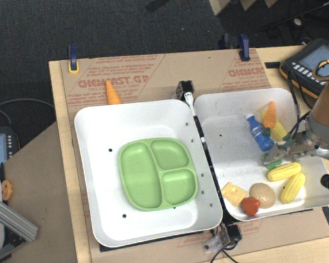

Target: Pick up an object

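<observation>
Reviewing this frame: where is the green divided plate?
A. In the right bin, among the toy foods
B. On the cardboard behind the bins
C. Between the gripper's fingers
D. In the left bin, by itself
D. The green divided plate lies flat in the middle of the left bin, while the blue bottle, corn cobs and other toy foods sit in the right bin.

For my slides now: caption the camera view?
Gripper reaches among toy foods in right bin; green tray fills left bin.
</observation>
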`<state>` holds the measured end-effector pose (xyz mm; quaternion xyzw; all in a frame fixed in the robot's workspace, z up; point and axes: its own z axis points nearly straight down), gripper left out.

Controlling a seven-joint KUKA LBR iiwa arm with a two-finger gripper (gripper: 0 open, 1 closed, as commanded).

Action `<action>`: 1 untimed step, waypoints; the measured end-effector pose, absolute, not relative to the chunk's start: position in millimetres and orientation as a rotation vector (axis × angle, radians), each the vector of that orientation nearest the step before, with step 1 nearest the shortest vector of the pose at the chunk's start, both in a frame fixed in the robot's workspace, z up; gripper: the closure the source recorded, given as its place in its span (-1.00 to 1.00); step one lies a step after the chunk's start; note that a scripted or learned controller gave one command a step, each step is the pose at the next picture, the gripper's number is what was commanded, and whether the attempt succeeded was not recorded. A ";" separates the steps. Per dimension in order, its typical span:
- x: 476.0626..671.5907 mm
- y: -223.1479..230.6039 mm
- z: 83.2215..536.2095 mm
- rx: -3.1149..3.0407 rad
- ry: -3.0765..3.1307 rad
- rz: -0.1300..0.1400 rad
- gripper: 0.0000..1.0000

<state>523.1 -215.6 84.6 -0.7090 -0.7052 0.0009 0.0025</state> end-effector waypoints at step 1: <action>526.7 -213.3 95.2 -2.222 -2.223 0.000 1.00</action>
